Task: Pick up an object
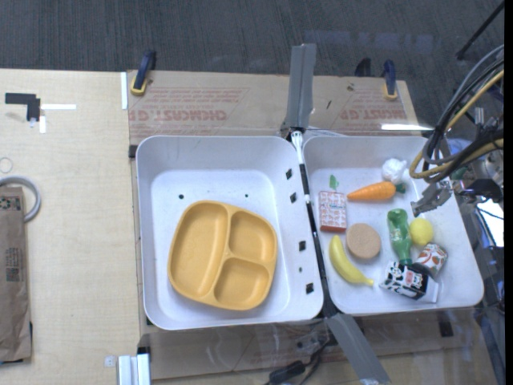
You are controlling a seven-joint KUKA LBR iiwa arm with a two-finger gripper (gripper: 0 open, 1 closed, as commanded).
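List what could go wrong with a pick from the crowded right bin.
The gripper hangs close above the yellow lemon, which touches the green bottle and orange-patterned carton; descending fingers may nudge a neighbour instead. The round lemon could also roll away toward the white bin wall.

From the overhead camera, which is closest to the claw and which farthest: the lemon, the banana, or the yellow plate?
Measured from the claw, at the right bin's far right side:
1. Lemon, just below the claw.
2. Banana, at the right bin's left side.
3. Yellow plate, in the left bin.
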